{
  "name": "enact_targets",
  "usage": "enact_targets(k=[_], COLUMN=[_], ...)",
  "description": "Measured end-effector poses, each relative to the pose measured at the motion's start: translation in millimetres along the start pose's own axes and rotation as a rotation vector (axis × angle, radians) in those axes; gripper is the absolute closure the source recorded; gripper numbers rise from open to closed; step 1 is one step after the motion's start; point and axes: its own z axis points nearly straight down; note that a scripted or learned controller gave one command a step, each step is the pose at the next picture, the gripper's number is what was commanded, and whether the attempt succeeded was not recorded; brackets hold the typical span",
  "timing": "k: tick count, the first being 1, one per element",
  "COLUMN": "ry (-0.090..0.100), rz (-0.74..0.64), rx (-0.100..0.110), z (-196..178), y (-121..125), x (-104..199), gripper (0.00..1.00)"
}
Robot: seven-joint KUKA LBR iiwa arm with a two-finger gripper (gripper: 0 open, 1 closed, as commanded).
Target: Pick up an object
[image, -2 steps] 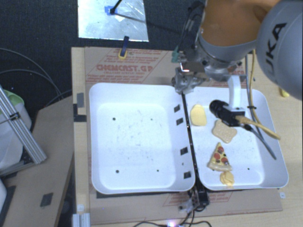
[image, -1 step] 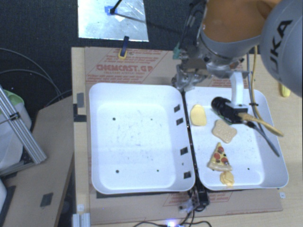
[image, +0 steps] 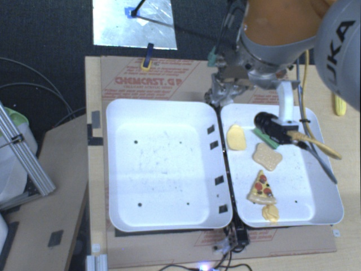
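The right bin [image: 324,208] holds a pale yellow chunk [image: 237,138] near its left wall and a tan cracker [image: 267,156] in the middle. A toy pizza slice [image: 262,188] lies nearer the front, with a small yellow piece [image: 270,212] just below it. A green strip [image: 264,136] lies right of the yellow chunk, partly covered. My gripper [image: 224,94] hangs over the back end of the divider between the bins, up and left of the yellow chunk, with nothing seen in it. The arm's grey and orange body covers the bin's back right corner.
The left bin [image: 121,208] sits beside the right one on a cardboard sheet [image: 158,79]. A shiny metal plate [image: 134,16] lies behind the bins. An aluminium frame [image: 22,157] stands at the far left. A thin grey rod [image: 322,164] slants across the right bin's right side.
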Motion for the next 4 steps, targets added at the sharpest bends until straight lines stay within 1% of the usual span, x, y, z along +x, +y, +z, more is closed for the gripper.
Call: enact_targets(k=[1, 2, 3, 4], ry=[-0.004, -0.003, 0.005, 0.004], rz=[0.021, 0.022, 0.013, 0.015], rx=[0.027, 0.019, -0.009, -0.002], z=[145.3, 230.9, 54.4, -46.2], y=[-33.6, -40.0, -23.6, -69.0], x=[-4.9, -23.4, 11.3, 5.1], gripper=[1.0, 1.0, 1.0, 1.0])
